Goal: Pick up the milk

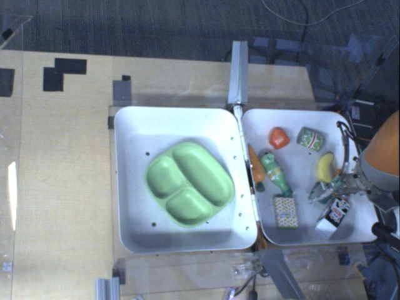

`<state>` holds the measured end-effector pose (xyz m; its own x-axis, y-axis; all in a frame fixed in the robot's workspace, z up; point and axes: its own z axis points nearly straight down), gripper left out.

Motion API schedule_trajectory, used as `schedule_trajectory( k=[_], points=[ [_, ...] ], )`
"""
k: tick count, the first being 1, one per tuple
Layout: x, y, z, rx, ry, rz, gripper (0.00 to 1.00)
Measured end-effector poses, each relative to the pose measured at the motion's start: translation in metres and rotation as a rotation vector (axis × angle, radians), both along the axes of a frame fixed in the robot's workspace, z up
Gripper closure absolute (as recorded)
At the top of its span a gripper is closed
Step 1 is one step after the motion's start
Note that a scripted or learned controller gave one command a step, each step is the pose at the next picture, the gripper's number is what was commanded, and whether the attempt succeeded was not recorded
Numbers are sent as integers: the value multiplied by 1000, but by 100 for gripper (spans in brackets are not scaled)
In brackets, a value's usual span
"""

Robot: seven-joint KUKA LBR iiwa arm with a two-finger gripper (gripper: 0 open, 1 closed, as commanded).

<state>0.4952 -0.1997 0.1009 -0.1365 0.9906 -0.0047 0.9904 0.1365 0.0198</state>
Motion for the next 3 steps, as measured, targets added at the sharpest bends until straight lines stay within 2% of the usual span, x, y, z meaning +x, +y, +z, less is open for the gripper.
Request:
schedule_trajectory(
  k=[1, 2, 3],
  points=[
    [-3, 23, -10, -10, 2, 267, 0],
    [-6, -6, 11, -4, 14, 287, 0],
    [-4, -7, 22, -6, 7, 286, 100]
  ],
)
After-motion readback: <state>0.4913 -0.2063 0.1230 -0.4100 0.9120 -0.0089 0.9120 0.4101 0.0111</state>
